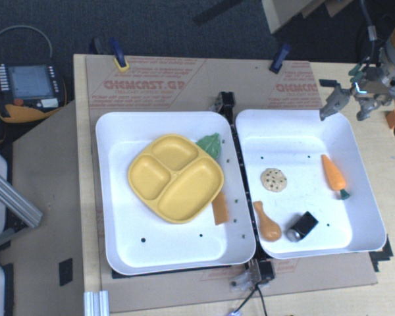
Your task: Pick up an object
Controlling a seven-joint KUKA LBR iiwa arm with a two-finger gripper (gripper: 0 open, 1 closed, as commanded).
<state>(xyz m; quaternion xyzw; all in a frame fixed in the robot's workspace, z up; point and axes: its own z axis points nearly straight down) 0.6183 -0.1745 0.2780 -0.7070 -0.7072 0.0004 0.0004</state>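
Observation:
My gripper [347, 108] hangs at the far right, above the back right corner of the right bin [296, 127], with its two fingers spread open and nothing between them. In that bin lie a carrot [333, 174] at the right, a round cookie [274, 180] near the middle, a tan drumstick [267, 222] at the front and a small black block [302, 226] beside it. The left bin [118, 170] holds a yellow divided plate [176, 178], a green leafy piece [210, 145] behind it and an orange slab [220, 210] at its right edge.
Both bins rest on a cardboard sheet [184, 78] held by blue clamps [120, 56] at the back. A teach pendant [27, 87] lies at the far left. A black bracket [226, 101] sits between the bins at the back.

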